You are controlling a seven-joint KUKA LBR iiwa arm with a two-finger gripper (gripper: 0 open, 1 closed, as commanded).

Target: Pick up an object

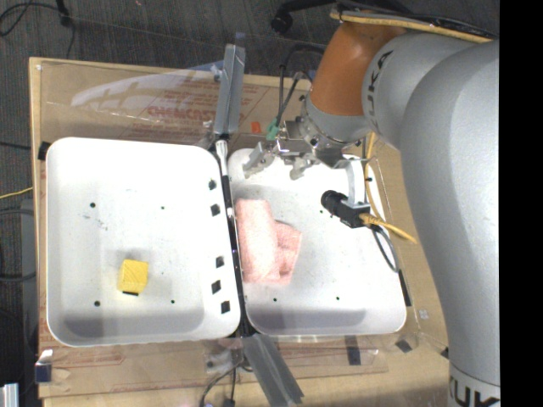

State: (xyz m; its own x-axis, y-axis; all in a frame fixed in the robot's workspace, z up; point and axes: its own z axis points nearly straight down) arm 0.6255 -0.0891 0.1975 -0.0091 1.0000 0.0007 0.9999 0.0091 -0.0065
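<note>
A pink, soft-looking cloth [265, 242] lies crumpled in the right bin [373, 303], against its left wall. A small yellow block [133, 275] rests in the left bin [93, 176], toward its front. My gripper [276, 164] hovers over the back left corner of the right bin, just behind the pink cloth and apart from it. Its two fingers stand spread, and nothing sits between them.
A grey metal bar [227, 91] runs along the divide between the bins, at the back. A black fitting with a yellow cable [349, 210] hangs over the right bin. The large grey arm [450, 193] covers the right side of the bench.
</note>
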